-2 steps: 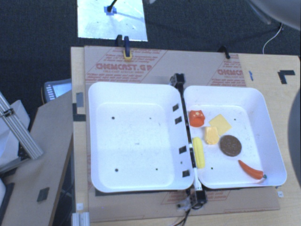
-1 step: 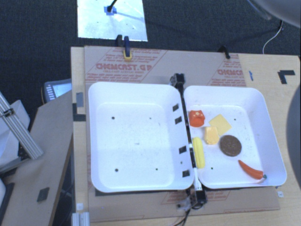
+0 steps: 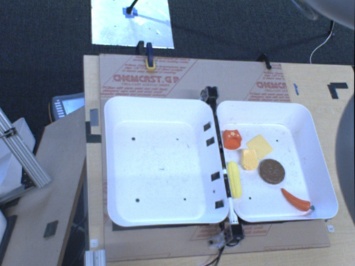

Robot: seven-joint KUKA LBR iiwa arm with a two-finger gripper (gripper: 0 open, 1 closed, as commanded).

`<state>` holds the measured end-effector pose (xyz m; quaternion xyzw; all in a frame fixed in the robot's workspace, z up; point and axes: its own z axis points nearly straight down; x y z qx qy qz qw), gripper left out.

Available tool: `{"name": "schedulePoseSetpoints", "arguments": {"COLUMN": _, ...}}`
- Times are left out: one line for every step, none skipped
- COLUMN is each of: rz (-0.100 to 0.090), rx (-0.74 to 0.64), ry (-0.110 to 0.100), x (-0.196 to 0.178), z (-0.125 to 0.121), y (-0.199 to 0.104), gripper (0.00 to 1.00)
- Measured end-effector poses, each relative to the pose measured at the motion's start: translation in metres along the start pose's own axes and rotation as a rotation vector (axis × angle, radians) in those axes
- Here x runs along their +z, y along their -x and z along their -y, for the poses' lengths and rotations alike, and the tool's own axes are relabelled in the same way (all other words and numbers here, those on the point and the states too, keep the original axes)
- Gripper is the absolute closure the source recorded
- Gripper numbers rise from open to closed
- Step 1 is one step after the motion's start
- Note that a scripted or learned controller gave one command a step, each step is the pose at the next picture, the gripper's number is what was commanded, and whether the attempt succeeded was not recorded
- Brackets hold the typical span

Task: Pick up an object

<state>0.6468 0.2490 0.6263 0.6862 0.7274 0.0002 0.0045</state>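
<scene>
The right bin [image 3: 310, 132] holds several small items. An orange-red block [image 3: 232, 139] lies near its left wall. Beside it sit a pale yellow wedge [image 3: 259, 146] and a small yellow lump [image 3: 249, 159]. A brown round disc [image 3: 272, 171] rests to their right. A yellow corn cob [image 3: 234, 180] lies along the left wall, and a red-orange chili pepper [image 3: 295, 200] lies near the front right corner. A blurred grey part of the arm [image 3: 319, 1] shows at the top right corner, high above the bench.
The left bin [image 3: 111, 148] stands beside the right one, joined by black clips [image 3: 211, 143] along the shared wall. Both rest on a board marked CHEMCAST [image 3: 147, 77]. A shiny metal plate [image 3: 132, 14] lies behind, and an aluminium rail [image 3: 22, 154] stands at the left.
</scene>
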Motion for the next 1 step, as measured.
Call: {"name": "schedulePoseSetpoints", "arguments": {"rz": -0.003, "rx": -0.004, "ry": 0.013, "x": -0.0083, "z": -0.0023, "y": -0.0015, "gripper": 1.0}}
